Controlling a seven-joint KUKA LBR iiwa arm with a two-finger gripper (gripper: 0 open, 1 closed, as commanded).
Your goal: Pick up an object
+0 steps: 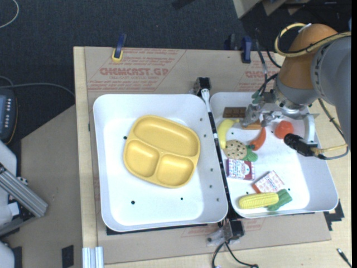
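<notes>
My gripper [252, 118] hangs low over the far part of the right bin [323, 191], reaching in from the right under the orange wrist band. Just beneath and beside it lie a brown chocolate bar [233, 113], a yellow banana [224, 132] and an orange-red carrot [259, 139]. A red-orange tomato [284, 128] sits to its right. Nearer the front lie a cookie [235, 148], two red-and-white packets [241, 169] [269, 181] and a corn cob [258, 201]. I see nothing held in the gripper.
The left bin [111, 194] holds a yellow divided plate [162, 151]. A black ridge [215, 144] separates the two bins. Cables loop around the arm [312, 66] at the upper right. A black part [298, 144] of the arm overhangs the right bin.
</notes>
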